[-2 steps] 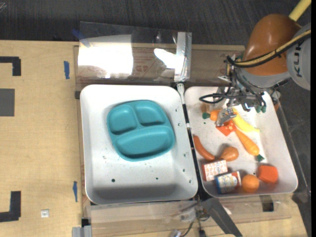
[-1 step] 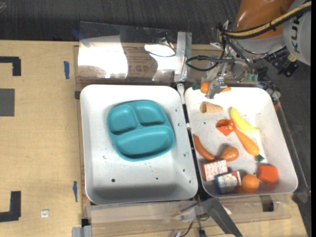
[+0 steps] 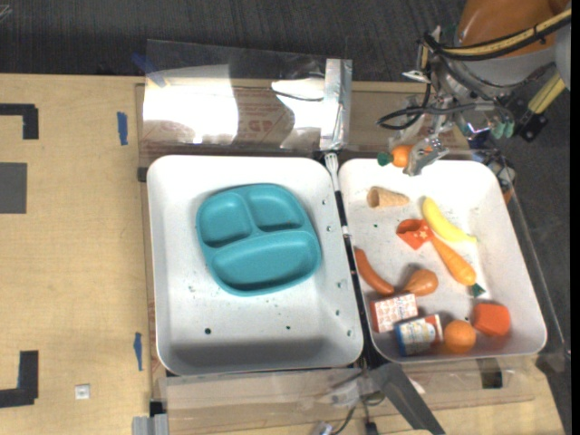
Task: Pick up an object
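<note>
Right now, from the camera above the bench, my pincer [image 3: 422, 159] hangs over the far rim of the right bin [image 3: 521, 270], near its far-left corner, with my grey arm and its orange band [image 3: 507, 3] reaching in from the upper right amid a tangle of cables. A small orange ball [image 3: 399, 158] sits right against my fingertips, at their left side; I cannot tell whether it is clamped between them or merely beside them, nor whether my fingers stand apart or together.

Below me the right bin holds the other objects. A tan cone-like piece [image 3: 388, 198] lies nearest me. A yellow banana [image 3: 444, 223] runs slantwise toward the middle, touching a carrot [image 3: 453, 258] that continues toward the near right. A red piece [image 3: 414, 234] lies just left of the banana. A sausage [image 3: 372, 272] lies along the left wall, with a brown rounded piece [image 3: 420, 283] beside it. Along the near wall are a small red-and-white carton [image 3: 395, 311], a can on its side [image 3: 418, 333], an orange [image 3: 459, 335] and a red-orange block [image 3: 491, 319].

The left bin [image 3: 172, 243] carries a teal divided tray [image 3: 259, 237], upright, with three compartments.
</note>
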You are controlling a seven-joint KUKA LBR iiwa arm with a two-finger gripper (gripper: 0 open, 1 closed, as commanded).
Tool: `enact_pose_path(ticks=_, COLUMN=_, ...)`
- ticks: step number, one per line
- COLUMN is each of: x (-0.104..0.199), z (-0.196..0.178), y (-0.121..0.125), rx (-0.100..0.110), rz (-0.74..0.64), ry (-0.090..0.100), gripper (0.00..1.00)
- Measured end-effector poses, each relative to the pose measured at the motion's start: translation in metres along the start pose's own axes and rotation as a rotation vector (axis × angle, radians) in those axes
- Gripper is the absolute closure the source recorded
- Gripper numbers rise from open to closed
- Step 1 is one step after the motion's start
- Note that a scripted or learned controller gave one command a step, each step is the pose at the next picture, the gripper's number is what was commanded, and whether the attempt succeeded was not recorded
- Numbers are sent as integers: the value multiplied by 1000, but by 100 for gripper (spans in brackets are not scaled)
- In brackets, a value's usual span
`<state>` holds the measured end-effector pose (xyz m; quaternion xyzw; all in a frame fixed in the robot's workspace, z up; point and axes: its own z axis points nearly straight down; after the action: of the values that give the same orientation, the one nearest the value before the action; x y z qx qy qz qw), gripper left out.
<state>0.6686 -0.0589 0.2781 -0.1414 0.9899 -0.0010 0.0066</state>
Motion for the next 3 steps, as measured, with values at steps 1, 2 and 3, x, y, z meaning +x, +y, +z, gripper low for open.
enact_pose_path(ticks=1, x=13, z=4, y=-44, rx=0, rz=-144, ry=1, gripper=100)
enact_pose_path(ticks=2, x=13, z=3, y=-43, rx=-1, rz=-145, ry=0, gripper=0)
enact_pose_path(ticks=3, x=122, z=111, y=-35, rx=-8, rz=-184, ry=13, gripper=0)
